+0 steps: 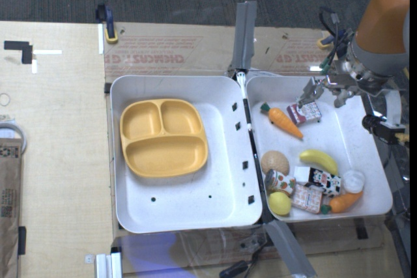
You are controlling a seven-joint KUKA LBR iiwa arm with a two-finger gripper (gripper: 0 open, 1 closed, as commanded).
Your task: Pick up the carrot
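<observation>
The carrot (pixel 285 122) lies flat in the right bin (pixel 374 146), near its left wall, with the green top pointing toward the far left corner. A small red and white packet (pixel 304 113) sits just beside the carrot, on its right. The gripper (pixel 313 92) hangs just past that packet, higher up — its claw looks spread wide, with nothing in it. The carrot looks like a toy: light, hard and smooth, so it may slip. The fat middle seems the best place to pinch, across its short side.
</observation>
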